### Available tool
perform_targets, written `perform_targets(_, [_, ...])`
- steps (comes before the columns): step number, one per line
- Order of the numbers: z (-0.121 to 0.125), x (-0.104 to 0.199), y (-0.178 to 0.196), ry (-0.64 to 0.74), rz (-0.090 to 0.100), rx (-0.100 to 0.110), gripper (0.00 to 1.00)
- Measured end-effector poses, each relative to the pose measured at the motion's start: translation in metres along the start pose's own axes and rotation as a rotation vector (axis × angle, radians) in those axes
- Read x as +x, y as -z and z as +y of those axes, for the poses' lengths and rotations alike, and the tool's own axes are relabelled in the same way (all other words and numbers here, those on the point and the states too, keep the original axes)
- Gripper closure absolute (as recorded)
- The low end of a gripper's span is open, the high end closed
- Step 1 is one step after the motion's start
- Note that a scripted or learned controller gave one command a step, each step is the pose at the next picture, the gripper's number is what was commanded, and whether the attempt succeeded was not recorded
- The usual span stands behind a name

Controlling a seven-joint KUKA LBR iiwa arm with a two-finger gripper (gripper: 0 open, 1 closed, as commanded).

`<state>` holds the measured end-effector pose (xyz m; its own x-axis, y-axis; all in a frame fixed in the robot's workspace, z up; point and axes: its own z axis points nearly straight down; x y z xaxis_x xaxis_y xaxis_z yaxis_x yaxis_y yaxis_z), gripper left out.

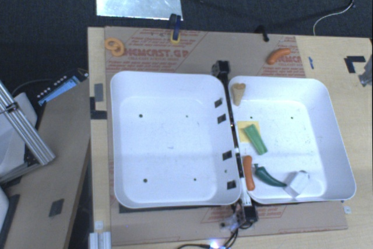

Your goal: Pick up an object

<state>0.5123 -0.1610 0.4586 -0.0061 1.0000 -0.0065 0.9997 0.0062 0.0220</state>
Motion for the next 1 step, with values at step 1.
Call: perform_targets(1, [-0.0253, 0.0372, 0.0215, 0.001, 0.006, 0.016, 1.00])
